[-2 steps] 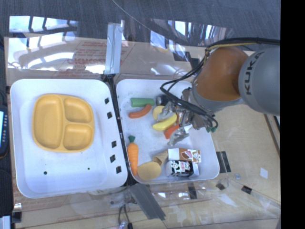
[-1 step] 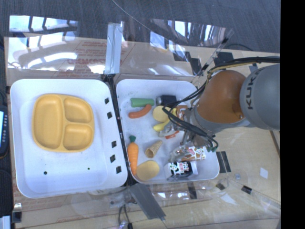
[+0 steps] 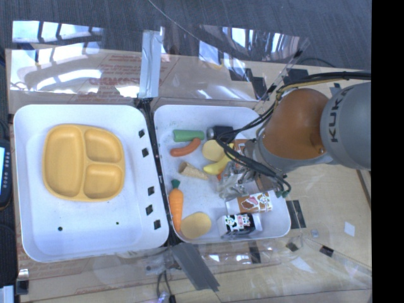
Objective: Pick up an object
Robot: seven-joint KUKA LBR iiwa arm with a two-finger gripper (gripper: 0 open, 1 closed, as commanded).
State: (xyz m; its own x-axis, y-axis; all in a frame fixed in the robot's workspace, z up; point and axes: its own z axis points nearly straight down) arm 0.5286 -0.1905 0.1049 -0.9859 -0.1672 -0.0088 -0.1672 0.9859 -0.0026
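operator: what's sitting on the worktop?

spotter: you've got two white bins side by side. the bin on the view's left (image 3: 76, 227) holds one yellow plate (image 3: 82, 161), moulded into three compartments.

operator: and the other bin?

spotter: the bin on the view's right (image 3: 201, 196) has the things you could pick, nine by my count. there's one green vegetable (image 3: 188, 134) with one orange-red vegetable (image 3: 185, 148) just below it in the view. you have two yellow pieces, a round yellow piece (image 3: 211, 149) and a curved yellow piece (image 3: 218, 166), which touch each other. one pale cone (image 3: 192, 170) lies just left of the curved one. one carrot (image 3: 176, 208) lies along the bin's left wall, green top pointing up the view, and one tan round piece (image 3: 196, 224) sits at its tip. two small cartons stand just beside each other near the lower right corner, a brown carton (image 3: 254, 202) and a black-and-white carton (image 3: 240, 223).

operator: where's the arm?

spotter: your one arm (image 3: 350, 128) reaches in from the view's right, with its orange band (image 3: 295, 130) over the bin's right rim. the gripper (image 3: 235, 183) is low among the things, between the curved yellow piece and the brown carton. you cannot tell whether its jaws are apart or together, because cables and the wrist cover them.
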